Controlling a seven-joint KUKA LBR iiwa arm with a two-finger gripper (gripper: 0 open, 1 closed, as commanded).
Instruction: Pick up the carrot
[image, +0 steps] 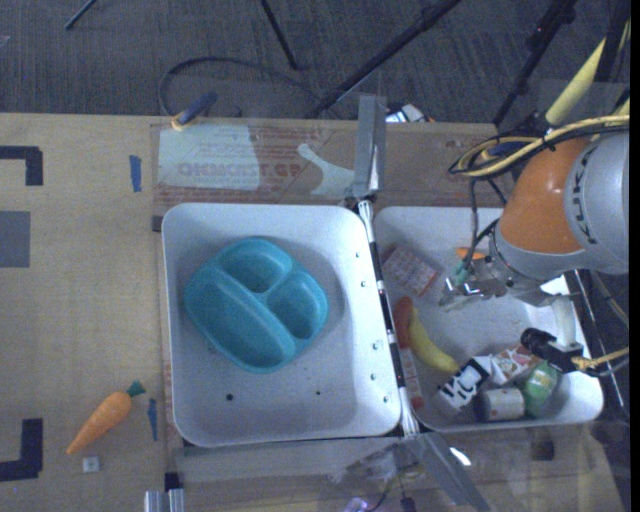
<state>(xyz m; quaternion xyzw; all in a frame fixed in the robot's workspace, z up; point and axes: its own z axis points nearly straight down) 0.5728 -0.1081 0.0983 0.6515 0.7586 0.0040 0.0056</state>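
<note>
The carrot (100, 420) lies on the bare desk (80, 300), outside the left bin (190, 400) and just beside its lower-left corner, untouched. The arm (560, 200) hangs over the right bin (590, 400), well apart from it, its pincer (468, 285) above the clutter there; whether the pincer is open or closed cannot be told. By the look of it, the whole pick remains: crossing over, descending, gripping, lifting.

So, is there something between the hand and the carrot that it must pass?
Yes. The hand is over the right bin, while the carrot lies on the bench outside the left bin, past its lower left corner. The whole left bin, with the blue divided plate in it, stands between them.
</note>
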